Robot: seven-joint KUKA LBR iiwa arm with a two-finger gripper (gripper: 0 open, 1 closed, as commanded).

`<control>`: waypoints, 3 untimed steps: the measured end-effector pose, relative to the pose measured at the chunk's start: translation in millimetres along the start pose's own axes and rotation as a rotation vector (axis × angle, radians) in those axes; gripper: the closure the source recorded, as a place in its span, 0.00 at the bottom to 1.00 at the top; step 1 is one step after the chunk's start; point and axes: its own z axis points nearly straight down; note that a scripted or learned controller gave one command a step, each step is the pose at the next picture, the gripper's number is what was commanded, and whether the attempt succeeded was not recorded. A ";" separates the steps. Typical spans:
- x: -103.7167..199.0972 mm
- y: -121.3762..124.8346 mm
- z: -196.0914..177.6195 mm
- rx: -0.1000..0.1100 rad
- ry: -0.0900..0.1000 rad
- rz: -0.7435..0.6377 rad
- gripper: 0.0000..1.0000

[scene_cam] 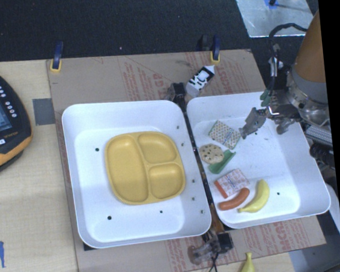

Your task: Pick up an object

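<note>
Hovering over the right bin, the claw hangs near the table's right edge, just right of a checkered packet; whether it is released or clenched I cannot tell. Nothing shows between its tips. The candidates crowd together: cookie, green pod, red packet, sausage, banana. A descent here risks landing on bare bin floor beside the packet, or pinching a flat packet edge that slips out.

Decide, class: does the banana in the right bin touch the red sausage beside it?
Touching. The camera view shows the banana lying against the right end of the red sausage, with no white bin floor visible between them there.
</note>
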 end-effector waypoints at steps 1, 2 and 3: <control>-27.0 -41.1 130.4 0.002 0.000 -0.001 0.00; -58.2 -51.7 188.0 -0.003 0.001 -0.002 0.00; -57.5 -50.4 177.3 -0.003 0.004 -0.007 1.00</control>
